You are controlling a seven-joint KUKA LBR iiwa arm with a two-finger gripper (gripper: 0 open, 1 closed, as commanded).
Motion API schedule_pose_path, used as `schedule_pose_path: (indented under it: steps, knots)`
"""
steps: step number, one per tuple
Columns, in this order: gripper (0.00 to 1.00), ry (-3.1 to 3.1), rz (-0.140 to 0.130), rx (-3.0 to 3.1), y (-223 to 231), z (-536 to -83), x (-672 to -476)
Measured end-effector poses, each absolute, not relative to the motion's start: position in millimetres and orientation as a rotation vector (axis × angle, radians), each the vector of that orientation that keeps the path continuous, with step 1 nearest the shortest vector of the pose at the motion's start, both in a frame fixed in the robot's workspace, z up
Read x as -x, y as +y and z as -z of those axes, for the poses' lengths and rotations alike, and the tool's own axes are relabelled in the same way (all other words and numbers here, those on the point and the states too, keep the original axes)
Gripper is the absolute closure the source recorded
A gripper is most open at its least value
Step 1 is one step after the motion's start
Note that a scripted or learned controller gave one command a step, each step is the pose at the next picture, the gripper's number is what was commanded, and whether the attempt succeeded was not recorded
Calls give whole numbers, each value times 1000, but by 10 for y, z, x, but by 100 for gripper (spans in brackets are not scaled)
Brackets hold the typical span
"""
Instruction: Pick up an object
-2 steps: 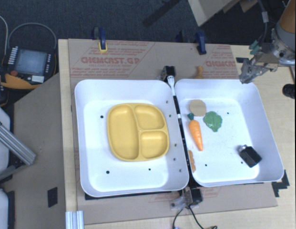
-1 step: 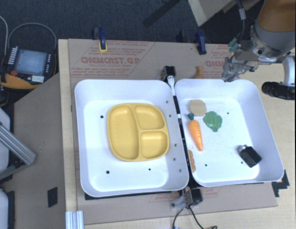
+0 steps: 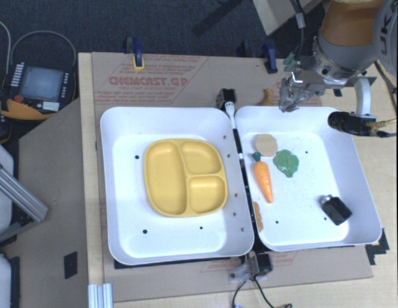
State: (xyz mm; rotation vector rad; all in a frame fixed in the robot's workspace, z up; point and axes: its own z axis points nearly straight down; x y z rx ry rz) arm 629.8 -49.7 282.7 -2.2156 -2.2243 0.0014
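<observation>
My arm (image 3: pixel 356 18) reached in from the right, orange band above the wrist, with my gripper (image 3: pixel 291 98) hanging below it, pointed downward.

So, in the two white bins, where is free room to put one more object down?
The right bin has bare floor between the green piece and the black block, and along its near edge. It is crowded at its left side, around the carrot and tan disc. In the left bin, the yellow tray leaves just margins.
</observation>
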Motion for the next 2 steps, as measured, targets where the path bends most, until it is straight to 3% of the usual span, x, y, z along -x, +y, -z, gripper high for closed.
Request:
schedule_pose_path:
  steps: [1, 2]
  knots:
    - [100, -2225, -3, 2212, 81, -2603, -6312]
    - [100, -2228, 4, 2217, 614, -2559, -6445]
